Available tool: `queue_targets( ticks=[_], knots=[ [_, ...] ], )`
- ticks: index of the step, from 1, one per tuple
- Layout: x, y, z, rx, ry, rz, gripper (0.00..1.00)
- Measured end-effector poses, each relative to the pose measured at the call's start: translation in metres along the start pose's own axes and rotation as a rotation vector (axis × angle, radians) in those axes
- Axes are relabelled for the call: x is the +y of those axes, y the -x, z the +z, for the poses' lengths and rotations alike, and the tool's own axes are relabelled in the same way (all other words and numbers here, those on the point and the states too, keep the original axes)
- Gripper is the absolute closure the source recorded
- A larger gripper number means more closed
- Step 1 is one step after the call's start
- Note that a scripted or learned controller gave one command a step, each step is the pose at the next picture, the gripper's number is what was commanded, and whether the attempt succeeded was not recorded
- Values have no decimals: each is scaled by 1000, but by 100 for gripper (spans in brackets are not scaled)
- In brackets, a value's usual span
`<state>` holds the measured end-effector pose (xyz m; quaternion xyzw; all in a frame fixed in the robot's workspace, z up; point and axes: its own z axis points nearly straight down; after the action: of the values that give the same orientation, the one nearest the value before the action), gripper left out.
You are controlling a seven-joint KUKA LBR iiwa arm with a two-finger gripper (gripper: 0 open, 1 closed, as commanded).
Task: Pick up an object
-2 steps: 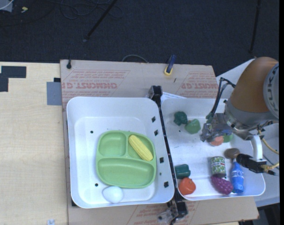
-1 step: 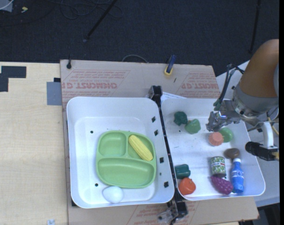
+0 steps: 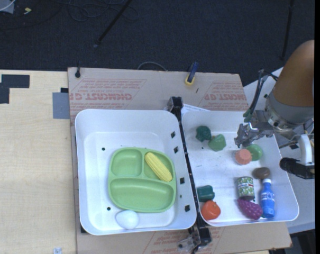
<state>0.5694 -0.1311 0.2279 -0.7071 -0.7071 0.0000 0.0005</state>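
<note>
While I couldn't tell what state the gripper (image 3: 244,137) was in, the pink round piece (image 3: 244,156) sat just below it in the right bin (image 3: 286,205), basically touching.

The divided tray (image 3: 141,187) lies in the left bin (image 3: 96,136). A corn cob (image 3: 158,166) rests in the tray's upper right compartment. An egg (image 3: 127,219) lies just in front of the tray. The right bin (image 3: 223,110) sits right of the tray, holding a can (image 3: 245,187) and a bottle (image 3: 267,198).
</note>
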Motion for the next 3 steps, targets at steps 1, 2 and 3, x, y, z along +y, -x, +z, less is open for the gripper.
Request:
queue_targets(
  ticks=[1, 2, 3],
  knots=[
    [12, -49, 11, 2, -3, -3, 100],
    [28, -100, -4, 1, 0, -4, 100],
    [42, -144, 10, 0, -1, -3, 100]
  ],
)
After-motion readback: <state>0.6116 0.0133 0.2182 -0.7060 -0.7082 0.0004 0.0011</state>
